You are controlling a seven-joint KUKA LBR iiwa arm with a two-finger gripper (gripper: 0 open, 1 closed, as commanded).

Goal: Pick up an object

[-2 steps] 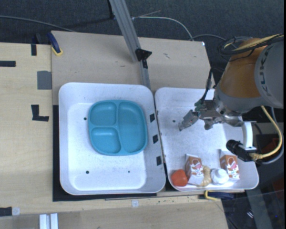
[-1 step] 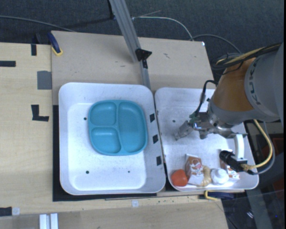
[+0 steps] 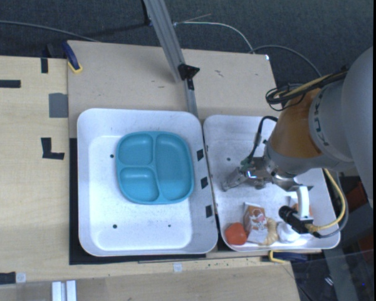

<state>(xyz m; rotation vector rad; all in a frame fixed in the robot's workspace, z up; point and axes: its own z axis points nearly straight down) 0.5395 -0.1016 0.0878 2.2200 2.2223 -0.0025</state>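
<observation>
Overhead view of the bench (image 3: 119, 74) with two white bins side by side. The left bin (image 3: 144, 234) holds a teal plate (image 3: 155, 167) with three compartments, lying flat in the upper middle of the bin and clear of its walls. The arm (image 3: 301, 133) reaches in from the right over the right bin (image 3: 229, 137), and the gripper (image 3: 232, 180) is low over the bare middle of that bin, pointing toward the wall shared by the two bins. Whether the gripper is apart or together cannot be told at this angle and sharpness. The candidate objects are grouped along the near edge of the right bin: an orange-red ball (image 3: 236, 233) near the left corner, a small carton (image 3: 255, 221) with red and white print just to the right of the ball, and a beige item (image 3: 272, 231) beside the carton, its kind too blurred to name. The gripper stands apart from all three, farther from the near edge than they are. A grey rail (image 3: 165, 30) crosses the top of the view at a slant and ends at the far edge of the bins.
</observation>
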